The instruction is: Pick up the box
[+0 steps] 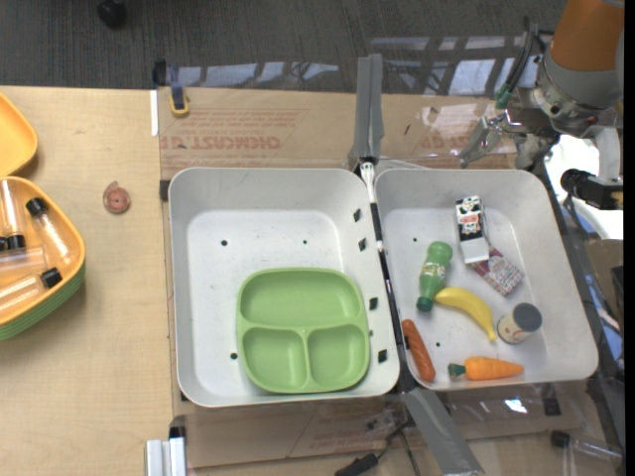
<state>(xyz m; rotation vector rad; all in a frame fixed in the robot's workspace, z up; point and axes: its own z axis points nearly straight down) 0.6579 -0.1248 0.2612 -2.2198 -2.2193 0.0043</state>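
The box is a small carton, black and white on top with a pale pink lower end. It lies in the far middle of the right bin. My gripper hangs above the bench beyond the right bin's far rim, well apart from the box and up and to its right. The grey arm with its orange band comes in from the top right corner.
Around the box in the right bin lie a patterned packet, green bottle, banana, small tin, carrot and red sausage. The left bin holds a green divided plate. A yellow tray sits far left.
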